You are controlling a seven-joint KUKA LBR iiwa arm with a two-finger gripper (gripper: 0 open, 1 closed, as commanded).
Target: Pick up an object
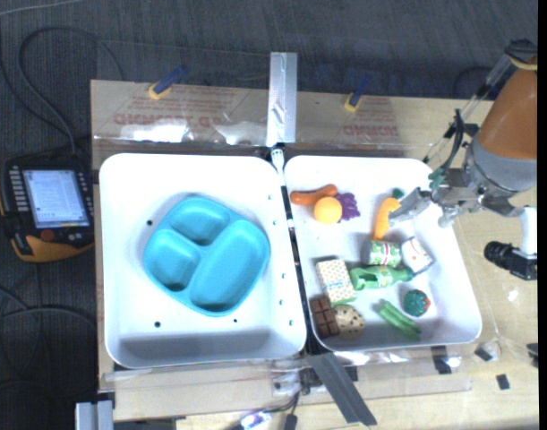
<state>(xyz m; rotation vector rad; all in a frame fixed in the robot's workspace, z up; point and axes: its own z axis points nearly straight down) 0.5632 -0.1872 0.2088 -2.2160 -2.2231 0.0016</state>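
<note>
Two white bins are seen side by side on a counter (112,106), viewed from above at a slant. The left bin (121,240) is occupied at its centre by a blue three-part tray (208,253). The right bin (452,267) holds a scatter of small toy foods. Near its far left corner lie an orange ball (327,209), a carrot-like piece (311,195) and a purple cluster (347,205), all touching or just beside one another. A second carrot (383,217) stands near the far middle. A green can (384,254) and a white box (417,255) lie towards the right wall, with a green bottle (380,278) just in front of them. A yellow-green block (335,279) is set near the left wall; a chocolate bar (321,314) and a cookie (348,319) lie at the near left corner. A green pod (398,318) and a dark green ball (416,302) lie near the near right corner.

The arm (510,124) enters from the counter's right edge. The jaws (423,197) are positioned over the right bin's far right corner, just beside the second carrot; whether they are spread or closed cannot be told, and nothing is seen between them. A pendant (45,206) lies off the counter's left edge.
</note>
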